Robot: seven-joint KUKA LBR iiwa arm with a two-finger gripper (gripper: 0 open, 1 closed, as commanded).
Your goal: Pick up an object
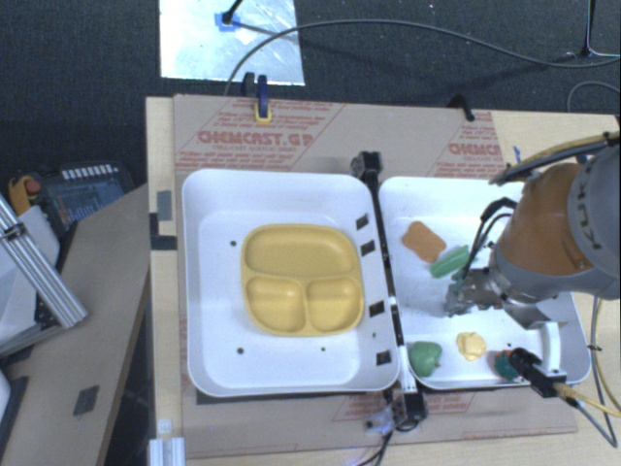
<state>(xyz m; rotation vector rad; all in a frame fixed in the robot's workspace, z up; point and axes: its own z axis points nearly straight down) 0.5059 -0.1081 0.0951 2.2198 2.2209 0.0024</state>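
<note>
In the right bin (408, 212), my gripper (460, 300) hangs low over the bin's middle, reaching in from the right. A long green piece (448, 261) lies just above it, close to the gripper's upper side. An orange piece (423, 240) rests further up and to the left. A small pale yellow piece (471, 345) sits just below the gripper. A rounded green piece (424, 356) lies in the near left corner. A dark teal piece (505, 363) sits near the front wall, partly hidden by the arm.
The left bin (209, 260) holds a yellow divided tray (299, 278). A black divider strip (380, 260) runs between the bins. The orange-banded arm (553, 226) covers the right bin's right side. A brown board (291, 134) lies beneath both bins.
</note>
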